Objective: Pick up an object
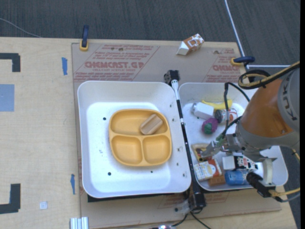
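Where countable, one tray, one block, perhaps eight oddments.

Robot lab, clamped bench, white bins

**Clutter in the right bin**

The right bin holds a white-and-yellow item at twelve o'clock, a green-and-magenta ball near centre, an orange carton and a blue packet at six o'clock.

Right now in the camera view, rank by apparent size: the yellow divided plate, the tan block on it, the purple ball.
1. Yellow divided plate, largest by far.
2. Tan block.
3. Purple ball, slightly smaller than the block; close call.
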{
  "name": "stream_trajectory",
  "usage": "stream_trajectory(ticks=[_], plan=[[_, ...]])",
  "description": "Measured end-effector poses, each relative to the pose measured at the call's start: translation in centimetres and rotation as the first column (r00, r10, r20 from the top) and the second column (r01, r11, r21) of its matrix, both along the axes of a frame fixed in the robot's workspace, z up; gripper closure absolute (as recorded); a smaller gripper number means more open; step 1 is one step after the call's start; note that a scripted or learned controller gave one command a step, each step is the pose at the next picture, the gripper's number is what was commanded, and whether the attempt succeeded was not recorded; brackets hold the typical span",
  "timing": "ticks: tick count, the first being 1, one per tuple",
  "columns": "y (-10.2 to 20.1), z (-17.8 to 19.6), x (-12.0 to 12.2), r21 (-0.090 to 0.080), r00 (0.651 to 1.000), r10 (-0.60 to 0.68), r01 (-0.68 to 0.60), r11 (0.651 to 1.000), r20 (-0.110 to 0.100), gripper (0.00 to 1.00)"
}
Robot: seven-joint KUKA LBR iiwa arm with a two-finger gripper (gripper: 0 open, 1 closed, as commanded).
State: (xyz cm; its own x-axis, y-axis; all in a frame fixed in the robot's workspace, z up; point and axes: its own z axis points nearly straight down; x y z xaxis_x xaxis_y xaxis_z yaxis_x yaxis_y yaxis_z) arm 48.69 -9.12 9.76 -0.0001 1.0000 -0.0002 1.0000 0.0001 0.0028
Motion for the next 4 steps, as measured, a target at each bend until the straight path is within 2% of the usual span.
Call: stream_trajectory(ticks=[1, 2, 3, 4], plan=[[-0.1, -0.7, -0.3, 0.001, 1.0, -0.001, 0.001, 1.0, 0.008, 0.0], [-0.5, 0.4, -0.1, -0.008, 1.0, -0.004, 0.004, 1.0, 0.02, 1.0], [7.7, 8.7, 0.2, 0.002, 1.0, 0.001, -0.001, 1.0, -0.001, 1.0], [7.6, 8.7, 0.2, 0.001, 1.0, 0.001, -0.001, 1.0, -0.002, 0.0]])
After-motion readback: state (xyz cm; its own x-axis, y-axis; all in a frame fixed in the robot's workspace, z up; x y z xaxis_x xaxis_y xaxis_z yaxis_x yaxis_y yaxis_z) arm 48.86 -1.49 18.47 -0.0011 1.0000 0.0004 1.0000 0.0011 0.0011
